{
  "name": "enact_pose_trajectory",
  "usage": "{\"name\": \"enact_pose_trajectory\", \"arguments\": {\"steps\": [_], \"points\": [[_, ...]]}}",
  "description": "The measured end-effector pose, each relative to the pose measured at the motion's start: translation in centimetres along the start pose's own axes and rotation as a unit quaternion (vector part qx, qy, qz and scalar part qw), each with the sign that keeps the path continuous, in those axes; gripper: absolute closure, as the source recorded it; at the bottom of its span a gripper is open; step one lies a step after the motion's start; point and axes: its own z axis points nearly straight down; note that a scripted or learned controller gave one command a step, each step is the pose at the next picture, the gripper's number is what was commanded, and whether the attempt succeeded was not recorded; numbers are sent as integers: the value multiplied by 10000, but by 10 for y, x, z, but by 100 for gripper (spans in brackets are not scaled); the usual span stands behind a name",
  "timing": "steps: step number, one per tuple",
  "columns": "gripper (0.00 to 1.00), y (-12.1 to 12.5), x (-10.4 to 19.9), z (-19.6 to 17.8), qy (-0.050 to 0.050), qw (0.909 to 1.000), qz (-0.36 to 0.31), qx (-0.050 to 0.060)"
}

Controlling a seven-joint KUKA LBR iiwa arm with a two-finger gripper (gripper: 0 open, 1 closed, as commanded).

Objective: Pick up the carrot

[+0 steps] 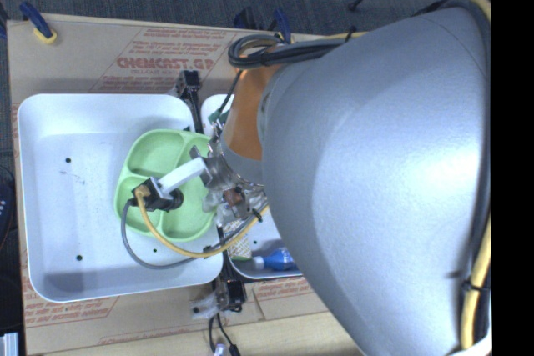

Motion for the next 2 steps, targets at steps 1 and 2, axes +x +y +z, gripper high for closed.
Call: {"name": "enact_pose_trajectory", "arguments": {"steps": [1, 2], "points": [[100, -2, 0, -9, -21, 10000, -40, 24], [100, -4, 1, -18, -43, 10000, -78, 44]]}}
